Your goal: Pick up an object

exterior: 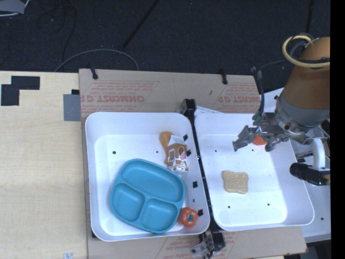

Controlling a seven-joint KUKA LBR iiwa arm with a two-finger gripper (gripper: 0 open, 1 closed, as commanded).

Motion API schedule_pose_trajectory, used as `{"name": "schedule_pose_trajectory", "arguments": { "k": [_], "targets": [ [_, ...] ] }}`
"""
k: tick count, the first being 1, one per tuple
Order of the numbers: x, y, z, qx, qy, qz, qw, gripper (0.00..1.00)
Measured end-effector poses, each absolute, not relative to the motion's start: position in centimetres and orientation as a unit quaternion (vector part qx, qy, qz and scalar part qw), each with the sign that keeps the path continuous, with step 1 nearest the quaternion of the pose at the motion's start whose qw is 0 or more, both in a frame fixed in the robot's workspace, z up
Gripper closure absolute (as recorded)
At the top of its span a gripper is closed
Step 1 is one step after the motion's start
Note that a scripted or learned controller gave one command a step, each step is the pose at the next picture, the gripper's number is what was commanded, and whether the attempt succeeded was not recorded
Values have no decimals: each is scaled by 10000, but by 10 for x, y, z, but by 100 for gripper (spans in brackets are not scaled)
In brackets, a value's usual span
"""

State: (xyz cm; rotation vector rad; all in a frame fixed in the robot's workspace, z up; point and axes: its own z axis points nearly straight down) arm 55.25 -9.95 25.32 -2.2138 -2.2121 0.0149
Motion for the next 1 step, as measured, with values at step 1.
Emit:
{"name": "schedule_pose_trajectory", "arguments": {
  "k": [1],
  "targets": [
    [554,-100,260,-7068,-7074,11,17,0]
  ]
}}
